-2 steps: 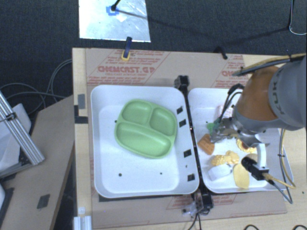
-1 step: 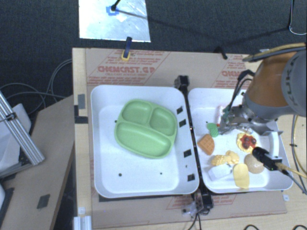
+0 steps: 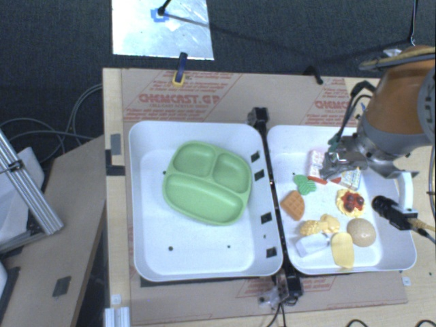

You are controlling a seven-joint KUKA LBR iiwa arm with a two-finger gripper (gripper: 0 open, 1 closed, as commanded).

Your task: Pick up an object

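Toys crowd the right bin (image 3: 402,254): nearest lie a yellow piece (image 3: 343,249) and a tan ball (image 3: 362,231), then a waffle-like wedge (image 3: 292,204), a red-topped round piece (image 3: 351,201) and a green piece (image 3: 304,184). Just beyond, the gripper (image 3: 332,167) hangs low over a pinkish packet (image 3: 317,161); whether anything sits between its fingers cannot be told. A green divided plate (image 3: 206,182) lies in the left bin (image 3: 146,251).

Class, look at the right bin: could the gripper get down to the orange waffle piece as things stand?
Probably yes. The waffle piece lies uncovered on the right bin's floor, with nothing stacked on it; the gripper hovers just above and beside it, though the green toy sits close.
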